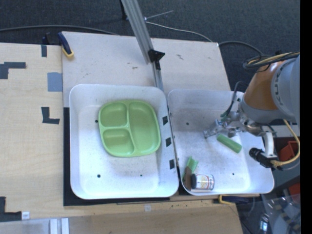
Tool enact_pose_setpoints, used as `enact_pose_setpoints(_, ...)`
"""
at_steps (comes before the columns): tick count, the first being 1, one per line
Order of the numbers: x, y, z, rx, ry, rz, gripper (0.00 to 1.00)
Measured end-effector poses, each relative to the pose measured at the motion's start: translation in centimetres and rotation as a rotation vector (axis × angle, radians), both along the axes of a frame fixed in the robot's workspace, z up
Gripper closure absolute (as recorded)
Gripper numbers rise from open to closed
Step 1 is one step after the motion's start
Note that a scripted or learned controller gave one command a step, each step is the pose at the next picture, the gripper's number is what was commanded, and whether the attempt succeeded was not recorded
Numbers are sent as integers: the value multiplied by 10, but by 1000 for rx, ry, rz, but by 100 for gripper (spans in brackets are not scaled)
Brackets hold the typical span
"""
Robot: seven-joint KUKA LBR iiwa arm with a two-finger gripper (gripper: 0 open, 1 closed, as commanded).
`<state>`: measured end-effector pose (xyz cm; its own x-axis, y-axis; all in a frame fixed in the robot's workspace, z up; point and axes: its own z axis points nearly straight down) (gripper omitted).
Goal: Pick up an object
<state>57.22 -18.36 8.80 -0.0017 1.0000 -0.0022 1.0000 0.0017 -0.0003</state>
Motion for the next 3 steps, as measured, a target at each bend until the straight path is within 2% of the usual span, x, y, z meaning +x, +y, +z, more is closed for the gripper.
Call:
enact_pose_setpoints(1,0,1,11,1,1,2,100)
enact_pose_setpoints(2,1,0,74,1,-5,0,100)
enact_pose_setpoints(3,8,5,120,1,-4,1,100)
